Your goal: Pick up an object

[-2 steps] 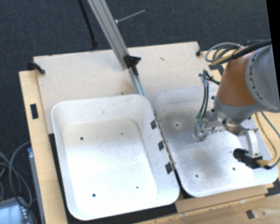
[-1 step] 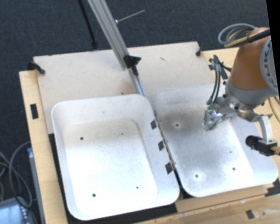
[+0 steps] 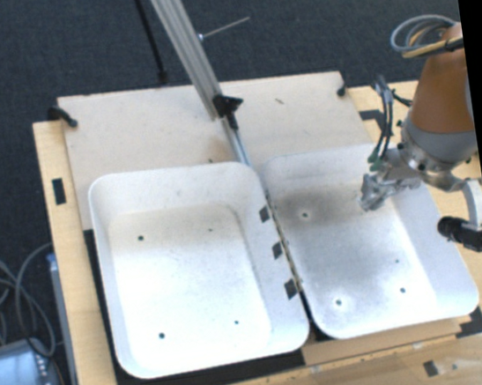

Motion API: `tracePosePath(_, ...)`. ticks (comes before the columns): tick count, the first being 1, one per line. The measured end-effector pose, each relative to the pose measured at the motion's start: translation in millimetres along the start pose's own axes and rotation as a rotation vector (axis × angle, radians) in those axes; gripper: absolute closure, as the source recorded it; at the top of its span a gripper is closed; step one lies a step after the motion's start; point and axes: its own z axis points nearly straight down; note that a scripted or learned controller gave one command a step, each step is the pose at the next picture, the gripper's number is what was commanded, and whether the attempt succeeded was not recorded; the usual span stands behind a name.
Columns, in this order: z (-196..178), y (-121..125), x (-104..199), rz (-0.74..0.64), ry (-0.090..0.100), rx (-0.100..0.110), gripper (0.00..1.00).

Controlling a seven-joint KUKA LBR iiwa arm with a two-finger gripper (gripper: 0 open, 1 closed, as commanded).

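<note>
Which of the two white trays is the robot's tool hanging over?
The right bin: the tool hangs above its upper part, while the left bin lies beyond the divider.

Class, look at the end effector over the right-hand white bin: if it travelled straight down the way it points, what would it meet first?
Most likely the speckled floor of the shallow white right-hand bin. Nothing lies beneath the end effector there, though depth is hard to judge from this slanted view.

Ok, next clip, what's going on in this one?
A grey arm with an orange band reaches in from the right, its gripper low over the upper right part of the right bin. Nothing can be made out between its fingers. The left bin lies beside it, the two touching along the middle.
</note>
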Motion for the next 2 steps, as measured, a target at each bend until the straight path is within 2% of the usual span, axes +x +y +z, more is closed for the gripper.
tracePosePath(1, -42, 2, -1, -0.001, 0.0, 0.0, 1.0)
tracePosePath(2, -49, 8, 47, -0.005, 0.002, 0.003, 1.0)
